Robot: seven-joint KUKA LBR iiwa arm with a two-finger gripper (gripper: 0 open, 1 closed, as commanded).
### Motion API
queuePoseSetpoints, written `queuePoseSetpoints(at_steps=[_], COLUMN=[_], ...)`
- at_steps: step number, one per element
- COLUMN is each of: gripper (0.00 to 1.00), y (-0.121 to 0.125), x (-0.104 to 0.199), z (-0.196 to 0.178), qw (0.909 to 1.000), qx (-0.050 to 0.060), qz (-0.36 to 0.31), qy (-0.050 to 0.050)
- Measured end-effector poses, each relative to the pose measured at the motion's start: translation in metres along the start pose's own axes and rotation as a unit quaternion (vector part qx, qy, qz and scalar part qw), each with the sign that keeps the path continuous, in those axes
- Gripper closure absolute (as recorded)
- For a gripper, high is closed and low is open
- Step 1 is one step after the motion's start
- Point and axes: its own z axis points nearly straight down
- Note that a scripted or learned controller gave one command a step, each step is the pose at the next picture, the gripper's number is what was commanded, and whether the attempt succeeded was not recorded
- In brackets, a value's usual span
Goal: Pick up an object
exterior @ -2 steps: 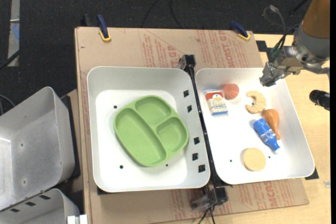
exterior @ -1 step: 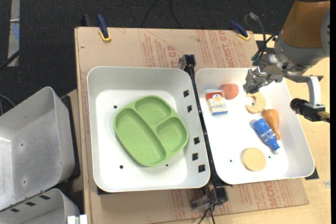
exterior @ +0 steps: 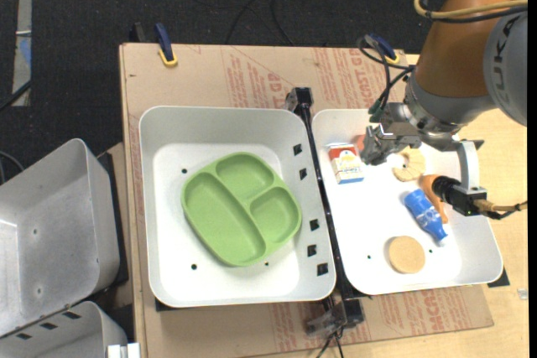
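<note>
Since the task leaves the choice of object open, the right bin [exterior: 470,264] offers every candidate, and the arm [exterior: 461,38] hangs over that bin's far half. The gripper [exterior: 382,142] sits low near the far left corner of the right bin, just beside a small red-and-white carton [exterior: 345,163]. Whether it is open or closed I cannot tell; the wrist and dark hardware mask the tips, and nothing is visibly caught in it.

The carton lies flat against the bin's left wall, which leaves little room on that side for a finger to slip in. A pale, irregular piece [exterior: 409,166] lies just right of the gripper, near the middle of the bin's far half. Toward the right wall an orange item [exterior: 434,187] touches or overlaps a blue bottle-like object [exterior: 424,215], lying at a slant; a grab at either risks dragging the other. A tan round disc [exterior: 406,254] lies alone near the bin's near edge, well apart from the rest, probably the easiest to reach though thin and flat.

A black attachment with a cable [exterior: 466,198] hangs off the wrist over the orange item, partly hiding it.

The left bin [exterior: 168,147] holds a green divided plate [exterior: 242,208], centred, well clear of the arm.
</note>
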Motion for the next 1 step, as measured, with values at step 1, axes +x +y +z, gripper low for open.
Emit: queuePoseSetpoints(at_steps=[1], gripper=[1.00], y=[-0.0191], x=[0.0517], z=[-0.0067], qw=[1.0000], qx=[-0.001], qz=[-0.001], qy=[0.000])
